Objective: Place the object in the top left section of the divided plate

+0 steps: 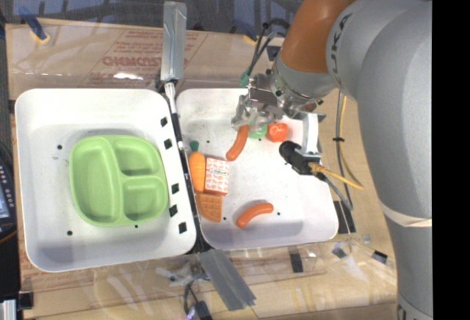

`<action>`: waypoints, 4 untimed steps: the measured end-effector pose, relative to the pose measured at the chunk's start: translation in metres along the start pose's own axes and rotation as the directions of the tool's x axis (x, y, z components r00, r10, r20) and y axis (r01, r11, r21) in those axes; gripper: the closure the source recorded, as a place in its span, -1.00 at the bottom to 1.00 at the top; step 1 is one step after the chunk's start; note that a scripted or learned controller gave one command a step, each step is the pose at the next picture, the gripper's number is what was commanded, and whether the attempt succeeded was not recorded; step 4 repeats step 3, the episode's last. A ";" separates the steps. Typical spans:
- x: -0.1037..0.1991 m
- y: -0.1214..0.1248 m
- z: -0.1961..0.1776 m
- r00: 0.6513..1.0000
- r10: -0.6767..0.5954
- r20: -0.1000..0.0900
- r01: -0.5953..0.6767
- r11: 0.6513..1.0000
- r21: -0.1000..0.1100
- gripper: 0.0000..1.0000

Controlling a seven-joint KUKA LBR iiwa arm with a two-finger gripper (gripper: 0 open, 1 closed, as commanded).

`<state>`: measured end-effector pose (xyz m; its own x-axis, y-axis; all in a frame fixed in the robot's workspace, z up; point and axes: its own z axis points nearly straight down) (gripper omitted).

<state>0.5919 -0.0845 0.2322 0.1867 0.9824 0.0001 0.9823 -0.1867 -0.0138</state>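
Lower sausage (254,213) lies loose; gripper (252,114), finger state unreadable, sits over upper sausage (237,142), long axis 1-to-7 o'clock; divided plate (117,179) toward 8 o'clock.

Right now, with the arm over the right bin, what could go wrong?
1. The gripper sits over a tight cluster: a sausage, a green piece and a tomato-like toy. It may catch the wrong one or two at once.
2. The green divided plate lies in the other bin, past the raised divider; a low carry could clip it.
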 end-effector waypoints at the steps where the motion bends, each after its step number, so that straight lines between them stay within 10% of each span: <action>1: 0.080 -0.037 0.044 0.994 0.112 0.001 -0.112 0.994 -0.004 1.00; 2: 0.138 -0.007 0.044 0.859 0.512 -0.001 -0.512 0.859 -0.006 1.00; 3: 0.138 -0.007 0.044 0.859 0.512 -0.001 -0.512 0.859 -0.005 -1.00; 4: 0.138 -0.007 0.044 0.859 0.512 -0.001 -0.512 0.859 -0.005 -1.00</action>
